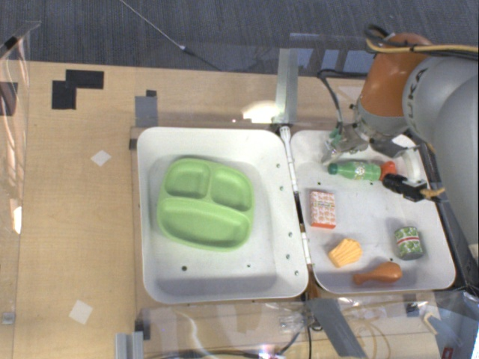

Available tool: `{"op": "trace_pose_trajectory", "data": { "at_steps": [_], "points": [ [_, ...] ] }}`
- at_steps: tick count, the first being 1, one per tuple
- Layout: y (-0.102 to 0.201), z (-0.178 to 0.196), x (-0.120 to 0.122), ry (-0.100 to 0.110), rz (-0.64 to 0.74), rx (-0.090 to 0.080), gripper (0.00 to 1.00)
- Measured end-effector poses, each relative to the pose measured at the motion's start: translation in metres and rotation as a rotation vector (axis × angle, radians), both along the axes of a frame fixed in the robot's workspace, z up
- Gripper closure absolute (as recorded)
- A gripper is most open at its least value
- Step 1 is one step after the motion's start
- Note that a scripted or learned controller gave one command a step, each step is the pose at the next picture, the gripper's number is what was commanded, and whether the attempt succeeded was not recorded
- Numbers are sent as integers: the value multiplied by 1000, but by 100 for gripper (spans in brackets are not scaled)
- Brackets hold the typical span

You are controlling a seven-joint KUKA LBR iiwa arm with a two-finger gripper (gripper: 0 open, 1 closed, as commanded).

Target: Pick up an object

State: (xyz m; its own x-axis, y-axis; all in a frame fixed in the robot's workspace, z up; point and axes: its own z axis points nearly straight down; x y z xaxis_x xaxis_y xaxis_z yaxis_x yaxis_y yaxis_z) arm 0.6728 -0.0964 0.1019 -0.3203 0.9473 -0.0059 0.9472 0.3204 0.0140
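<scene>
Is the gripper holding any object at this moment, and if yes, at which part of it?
Nothing is seen between its fingers. The gripper hangs just above the green bottle, which lies flat in the right bin.

Tray (203, 203) in left bin (153, 275) (bottle (355, 171) in right).

Both shallow bins, the left bin (153, 275) and the right bin (438, 271), are plain white. The moulded plastic divided tray (203, 203) is light green. The plastic bottle (355, 170) is green, with a white label. The small rectangular box (322, 209) shows a red-and-white pattern. The ridged wedge (344, 253) is yellow-orange. The drumstick-shaped toy (378, 274) is brown. The small can (409, 242) is green with white markings.
</scene>
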Motion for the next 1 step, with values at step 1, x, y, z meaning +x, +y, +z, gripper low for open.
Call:
{"op": "trace_pose_trajectory", "data": {
  "at_steps": [1],
  "points": [
    [63, 86, -34, 7, -40, 2, 100]
  ]
}}
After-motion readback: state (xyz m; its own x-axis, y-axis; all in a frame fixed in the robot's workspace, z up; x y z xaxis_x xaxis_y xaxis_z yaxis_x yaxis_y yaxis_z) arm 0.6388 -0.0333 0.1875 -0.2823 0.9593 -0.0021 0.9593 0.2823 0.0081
